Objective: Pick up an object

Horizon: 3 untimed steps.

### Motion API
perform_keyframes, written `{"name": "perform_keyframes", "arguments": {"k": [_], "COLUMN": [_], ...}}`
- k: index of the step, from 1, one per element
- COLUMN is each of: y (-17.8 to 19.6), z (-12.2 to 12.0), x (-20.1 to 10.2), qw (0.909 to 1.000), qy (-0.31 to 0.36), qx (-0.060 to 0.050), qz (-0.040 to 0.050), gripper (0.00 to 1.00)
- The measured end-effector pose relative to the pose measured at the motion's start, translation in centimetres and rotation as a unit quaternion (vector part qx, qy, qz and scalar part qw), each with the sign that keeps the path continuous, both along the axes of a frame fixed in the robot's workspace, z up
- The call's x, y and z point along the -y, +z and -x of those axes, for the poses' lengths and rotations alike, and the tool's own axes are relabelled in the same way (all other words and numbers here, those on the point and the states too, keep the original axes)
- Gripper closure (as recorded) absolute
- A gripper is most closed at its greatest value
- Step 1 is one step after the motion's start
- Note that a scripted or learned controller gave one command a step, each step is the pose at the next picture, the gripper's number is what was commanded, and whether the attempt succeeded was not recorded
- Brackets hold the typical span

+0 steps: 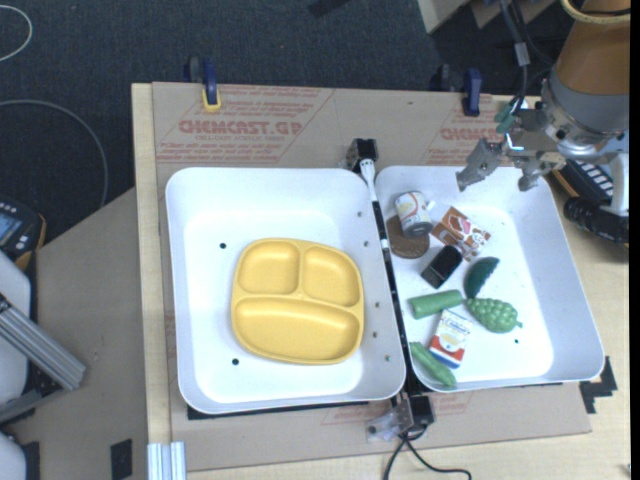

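Note:
My gripper (502, 173) hangs over the far edge of the right bin (560, 268), fingers (476, 172) spread open with nothing between them. Below and left of it, in the right bin, lie a small can (410, 208), a brown disc (407, 241), a snack packet (462, 230) and a black block (442, 264). Nearer the front are a dark green piece (482, 273), a green block (435, 302), a bumpy green fruit (494, 314), a small carton (452, 335) and a green vegetable (432, 365).
The left bin (200, 218) holds a yellow divided plate (298, 300). A black clip (362, 152) sits on the rims where the two bins meet at the back. Blue clamps (208, 76) hold the board's far edge. The bin's right half has bare floor.

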State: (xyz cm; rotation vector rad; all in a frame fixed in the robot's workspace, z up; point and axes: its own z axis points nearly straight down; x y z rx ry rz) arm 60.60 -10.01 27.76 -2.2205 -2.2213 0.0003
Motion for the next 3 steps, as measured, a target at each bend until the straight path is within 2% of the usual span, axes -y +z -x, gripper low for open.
{"name": "perform_keyframes", "arguments": {"k": [1,2,3], "y": [1.1,-10.3,-8.8], "z": [-0.1,3.2,13.1], "x": [0.0,6.1,4.0], "qw": [1.0,1.0,1.0], "qy": [0.0,-0.003,-0.002], "qx": [0.002,-0.004,-0.004], "qz": [0.0004,-0.0002,-0.0015], "gripper": [1.0,1.0,1.0]}}
